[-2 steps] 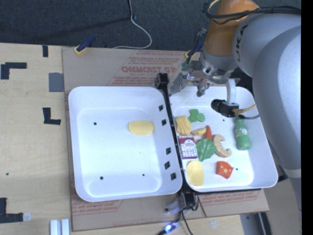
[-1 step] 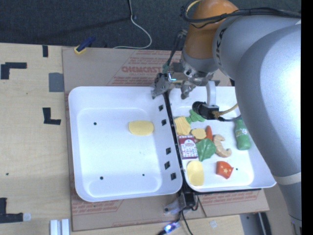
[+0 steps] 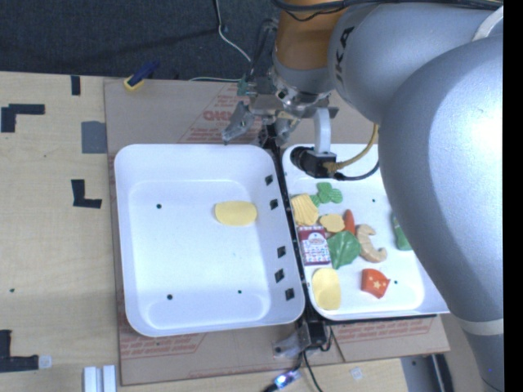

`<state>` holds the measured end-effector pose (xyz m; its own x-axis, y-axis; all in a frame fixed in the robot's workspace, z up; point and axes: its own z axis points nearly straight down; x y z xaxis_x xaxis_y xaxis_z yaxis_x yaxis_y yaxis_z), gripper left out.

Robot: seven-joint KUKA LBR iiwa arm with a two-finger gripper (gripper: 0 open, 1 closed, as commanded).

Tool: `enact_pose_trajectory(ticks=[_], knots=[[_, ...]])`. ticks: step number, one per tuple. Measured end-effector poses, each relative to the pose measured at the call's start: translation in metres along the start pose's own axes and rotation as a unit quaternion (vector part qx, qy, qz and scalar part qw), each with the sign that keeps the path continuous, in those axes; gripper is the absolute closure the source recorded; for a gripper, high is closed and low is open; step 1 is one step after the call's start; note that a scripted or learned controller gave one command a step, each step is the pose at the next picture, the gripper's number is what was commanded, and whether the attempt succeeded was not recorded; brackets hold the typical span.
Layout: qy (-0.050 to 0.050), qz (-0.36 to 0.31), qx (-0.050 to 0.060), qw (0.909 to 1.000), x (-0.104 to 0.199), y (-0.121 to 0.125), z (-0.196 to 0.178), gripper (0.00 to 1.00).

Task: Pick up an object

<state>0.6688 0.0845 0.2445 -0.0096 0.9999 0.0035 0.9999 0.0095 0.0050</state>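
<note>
Pale wooden bench (image 3: pixel 49 243) across the lower view, marked with short black tape strips (image 3: pixel 82 196) and a grey patch (image 3: pixel 94 136) at left. Flat brown cardboard sheet (image 3: pixel 176 113) with faint red print lies on it. Dark blue-grey fabric backdrop (image 3: pixel 106 23) spans the top. Thin white cable (image 3: pixel 222 31) hangs down over the backdrop. Small blue-and-yellow clip (image 3: pixel 140 75) sits at the cardboard's far left corner. Even, soft light.
</note>
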Motion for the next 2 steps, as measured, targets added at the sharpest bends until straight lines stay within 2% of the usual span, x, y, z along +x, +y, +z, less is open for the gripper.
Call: enact_pose_trajectory(ticks=[1,2], knots=[[0.0,0.0,0.003,1.0,0.083,-0.001,0.007,0.0],[-0.001,0.001,0.004,1.0,0.154,-0.001,0.031,0.0]])
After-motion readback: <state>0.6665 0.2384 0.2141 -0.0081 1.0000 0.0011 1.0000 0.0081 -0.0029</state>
